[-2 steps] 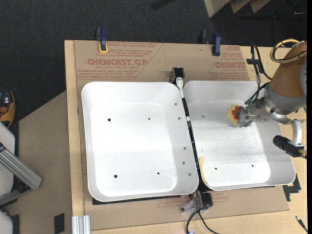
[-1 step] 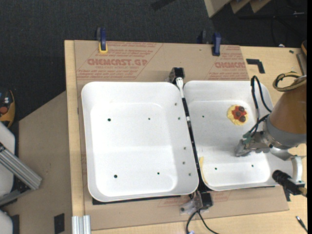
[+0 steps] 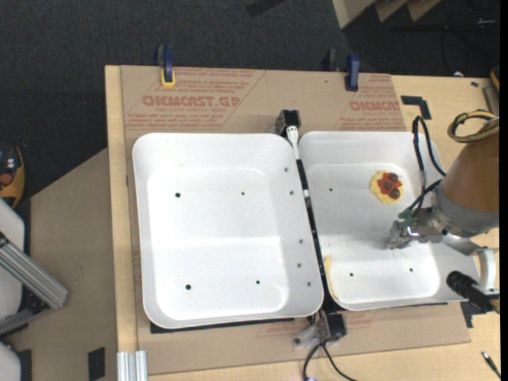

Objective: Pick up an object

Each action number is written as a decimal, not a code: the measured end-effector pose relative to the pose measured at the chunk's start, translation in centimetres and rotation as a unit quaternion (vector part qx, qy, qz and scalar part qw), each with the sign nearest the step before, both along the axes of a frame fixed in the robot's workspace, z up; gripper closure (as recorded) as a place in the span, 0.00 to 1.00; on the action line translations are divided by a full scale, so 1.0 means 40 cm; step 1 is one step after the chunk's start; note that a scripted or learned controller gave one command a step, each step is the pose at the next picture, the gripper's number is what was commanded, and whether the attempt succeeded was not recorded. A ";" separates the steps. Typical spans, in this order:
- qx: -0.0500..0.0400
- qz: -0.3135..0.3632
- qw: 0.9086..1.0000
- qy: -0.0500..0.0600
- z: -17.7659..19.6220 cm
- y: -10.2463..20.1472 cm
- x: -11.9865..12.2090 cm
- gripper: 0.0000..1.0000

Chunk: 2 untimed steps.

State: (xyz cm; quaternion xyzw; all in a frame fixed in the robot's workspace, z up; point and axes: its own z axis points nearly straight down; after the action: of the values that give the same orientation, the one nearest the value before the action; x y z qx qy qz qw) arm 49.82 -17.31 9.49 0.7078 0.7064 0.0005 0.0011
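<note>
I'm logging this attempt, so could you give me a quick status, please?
Gripper low in right bin, nothing visibly held. Small yellow-and-red object lies apart, toward far wall. Nothing between them.

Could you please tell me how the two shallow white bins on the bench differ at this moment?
The left shallow white bin holds no object, while the right shallow white bin holds a small yellow round item with red spots. The grey arm's pincer hangs over the right bin, not the left. The left bin looks wider. Both are white, with dark dots on the floor.
</note>
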 end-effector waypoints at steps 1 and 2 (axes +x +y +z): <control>-0.001 0.000 1.000 -0.001 0.025 0.000 0.001 1.00; -0.001 0.000 1.000 -0.002 0.049 0.000 0.002 1.00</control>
State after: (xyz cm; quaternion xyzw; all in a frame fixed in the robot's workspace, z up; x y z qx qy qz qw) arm 49.90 -17.32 11.45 0.7079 0.7063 0.0012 0.0031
